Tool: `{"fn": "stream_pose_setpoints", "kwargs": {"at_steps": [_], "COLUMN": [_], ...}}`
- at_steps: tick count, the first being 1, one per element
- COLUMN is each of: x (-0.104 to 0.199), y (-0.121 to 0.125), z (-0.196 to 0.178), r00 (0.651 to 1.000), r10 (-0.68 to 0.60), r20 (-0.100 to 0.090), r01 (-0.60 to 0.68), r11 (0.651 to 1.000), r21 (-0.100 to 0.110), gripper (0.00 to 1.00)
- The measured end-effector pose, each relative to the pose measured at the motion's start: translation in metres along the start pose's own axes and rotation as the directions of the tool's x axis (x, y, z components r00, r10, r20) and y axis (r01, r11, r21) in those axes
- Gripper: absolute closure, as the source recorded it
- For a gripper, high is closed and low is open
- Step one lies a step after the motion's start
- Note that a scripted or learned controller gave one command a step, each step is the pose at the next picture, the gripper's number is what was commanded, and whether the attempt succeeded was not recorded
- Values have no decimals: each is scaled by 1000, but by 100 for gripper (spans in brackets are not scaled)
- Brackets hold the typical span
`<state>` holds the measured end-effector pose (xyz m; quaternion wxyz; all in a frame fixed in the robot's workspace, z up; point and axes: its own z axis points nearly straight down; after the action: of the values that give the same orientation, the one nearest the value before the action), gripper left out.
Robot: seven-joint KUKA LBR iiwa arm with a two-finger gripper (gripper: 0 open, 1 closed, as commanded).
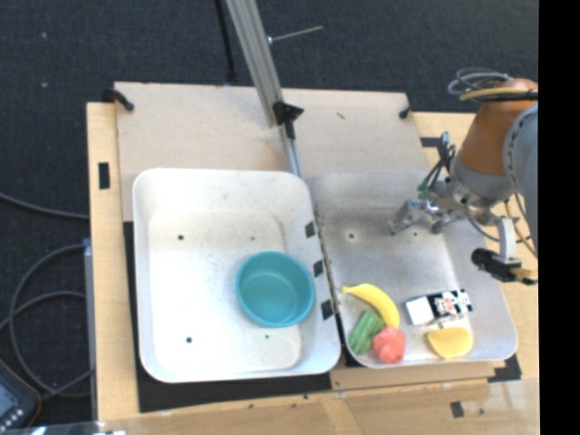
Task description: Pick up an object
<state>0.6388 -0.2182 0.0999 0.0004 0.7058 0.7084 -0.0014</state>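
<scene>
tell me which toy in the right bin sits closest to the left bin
The yellow banana; it lies by the dividing edge, left of the green piece and red piece.

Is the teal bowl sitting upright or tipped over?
Upright. The teal bowl in the left bin shows its open mouth and inner floor to the camera.
</scene>
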Motion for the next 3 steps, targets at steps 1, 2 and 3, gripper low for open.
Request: {"fn": "stream_pose_setpoints", "kwargs": {"at_steps": [1, 2, 3], "x": [-1, -4, -6], "y": [2, 11, 10], "z": [-14, -62, -106], "r00": [1000, 1000, 1000], "r10": [-2, -1, -3], "r20": [3, 0, 0], "r01": [2, 1, 3], "r11": [1000, 1000, 1000], "r21": [-6, -9, -8], "gripper": [100, 100, 100]}}
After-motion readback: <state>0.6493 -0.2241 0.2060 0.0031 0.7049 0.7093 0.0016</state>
